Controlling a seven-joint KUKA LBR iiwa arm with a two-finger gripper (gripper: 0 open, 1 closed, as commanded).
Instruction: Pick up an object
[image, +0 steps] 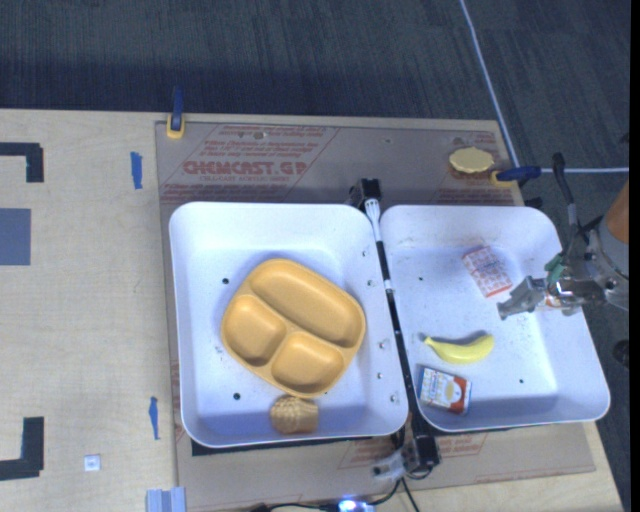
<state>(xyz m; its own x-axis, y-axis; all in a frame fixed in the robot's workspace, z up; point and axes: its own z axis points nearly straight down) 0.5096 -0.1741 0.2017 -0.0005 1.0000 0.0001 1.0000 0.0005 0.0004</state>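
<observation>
In the right bin (575, 395) lie a yellow banana (461, 347), a small red and white carton (444, 389) near the front edge, and a red-patterned white packet (486, 270) toward the back. My gripper (533, 292) hovers over the right side of this bin, right of the packet and up and to the right of the banana. Nothing shows in its grasp. The left bin (195, 240) holds a yellow divided plate (291, 325) and a brown round object (294, 413) at its front edge.
A yellow disc (471, 160) rests on the brown board behind the right bin, beside a blue clamp (515, 174). A black divider (380, 270) runs between the bins. The arm's wrist (600, 275) comes in over the right bin's right rim.
</observation>
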